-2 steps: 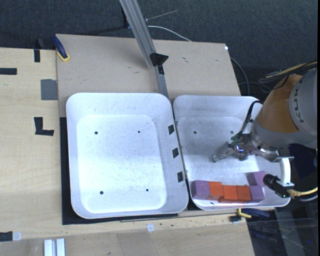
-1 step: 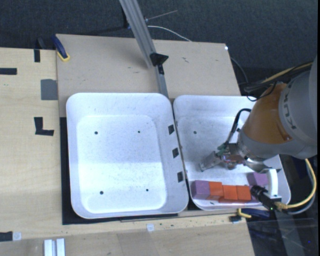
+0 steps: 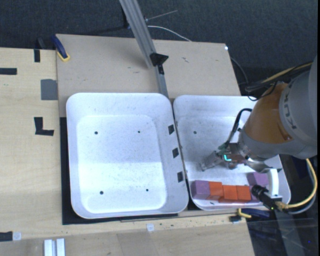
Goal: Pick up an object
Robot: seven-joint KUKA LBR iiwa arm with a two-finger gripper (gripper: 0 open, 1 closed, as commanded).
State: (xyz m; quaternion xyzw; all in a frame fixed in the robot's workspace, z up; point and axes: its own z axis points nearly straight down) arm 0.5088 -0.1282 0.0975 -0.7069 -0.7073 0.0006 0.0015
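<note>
My gripper (image 3: 207,165) hangs low over the floor of the right bin (image 3: 202,116), near its middle and pointing left. The grey arm with its orange band (image 3: 266,119) reaches in from the right. Just below the gripper, along the bin's front wall, lies a row of blocks: a purple block (image 3: 201,188) at the left, then an orange block (image 3: 215,191) and a second orange block (image 3: 239,193). Another purple block (image 3: 258,178) sits at the right, partly hidden by the wrist. Nothing shows at the gripper's tip.
The left bin (image 3: 74,143) stands beside the right one, with a dark-clipped divider (image 3: 175,152) between them. A slanted metal rail (image 3: 141,28) rises behind the bins. Yellow and black cables (image 3: 293,204) hang at the right bin's front corner.
</note>
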